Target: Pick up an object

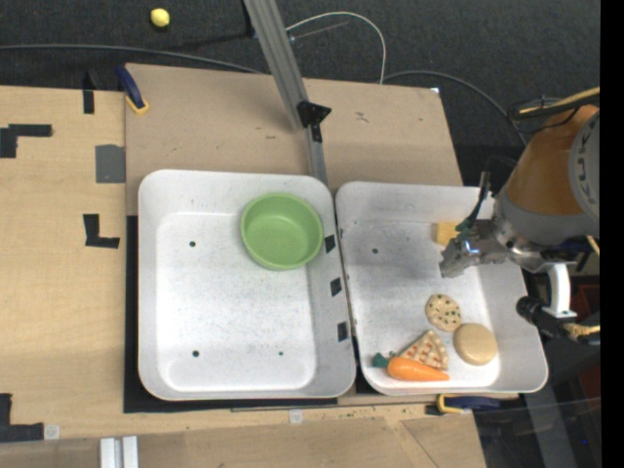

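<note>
My gripper [458,257] hangs over the right bin [390,291], near its right side, just below a small yellow piece [446,232] that lies by the bin's far right part. In the bin's near right corner lie a spotted cookie [444,311], a tan round bun [475,344], a pizza slice [426,349] and an orange carrot [414,369]. A green bowl [282,230] sits in the left bin [195,300] at its far right.
A slanted grey metal pole [283,57] crosses the bench behind the bins. A blue and yellow clamp [131,89] sits at the bench's far left corner. A small yellow ball [160,17] lies on the dark floor beyond.
</note>
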`<state>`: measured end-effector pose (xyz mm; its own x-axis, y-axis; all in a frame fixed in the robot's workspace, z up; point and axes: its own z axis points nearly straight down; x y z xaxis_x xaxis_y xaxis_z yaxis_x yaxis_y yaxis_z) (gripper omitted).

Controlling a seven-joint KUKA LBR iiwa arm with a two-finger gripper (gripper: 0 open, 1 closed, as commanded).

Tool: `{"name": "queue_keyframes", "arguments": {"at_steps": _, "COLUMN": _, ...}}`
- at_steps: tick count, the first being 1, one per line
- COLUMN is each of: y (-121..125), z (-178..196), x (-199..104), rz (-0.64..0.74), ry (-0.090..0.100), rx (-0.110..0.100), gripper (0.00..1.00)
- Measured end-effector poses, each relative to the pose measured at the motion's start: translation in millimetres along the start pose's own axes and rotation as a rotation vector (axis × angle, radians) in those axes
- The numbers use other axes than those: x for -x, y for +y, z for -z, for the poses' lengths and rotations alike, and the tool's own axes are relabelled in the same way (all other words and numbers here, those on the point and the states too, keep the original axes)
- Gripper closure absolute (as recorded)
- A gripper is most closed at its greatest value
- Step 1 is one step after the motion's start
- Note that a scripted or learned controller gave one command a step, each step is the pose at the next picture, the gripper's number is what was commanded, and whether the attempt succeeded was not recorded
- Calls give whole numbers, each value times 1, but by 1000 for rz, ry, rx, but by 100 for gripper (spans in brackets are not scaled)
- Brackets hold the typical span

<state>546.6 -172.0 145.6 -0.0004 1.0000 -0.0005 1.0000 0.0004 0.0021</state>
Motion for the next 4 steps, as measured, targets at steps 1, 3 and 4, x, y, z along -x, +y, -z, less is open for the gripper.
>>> {"name": "queue_keyframes", "arguments": {"at_steps": 1, "y": 4, "z": 63, "x": -1, "rz": 2, "ry": -1, "rx": 3, "gripper": 100}}
{"name": "queue_keyframes", "arguments": {"at_steps": 3, "y": 10, "z": 109, "x": -45, "rz": 5, "ry": 1, "rx": -4, "gripper": 100}}
{"name": "queue_keyframes", "arguments": {"at_steps": 4, "y": 18, "z": 113, "x": -105, "rz": 8, "ry": 2, "rx": -3, "gripper": 100}}
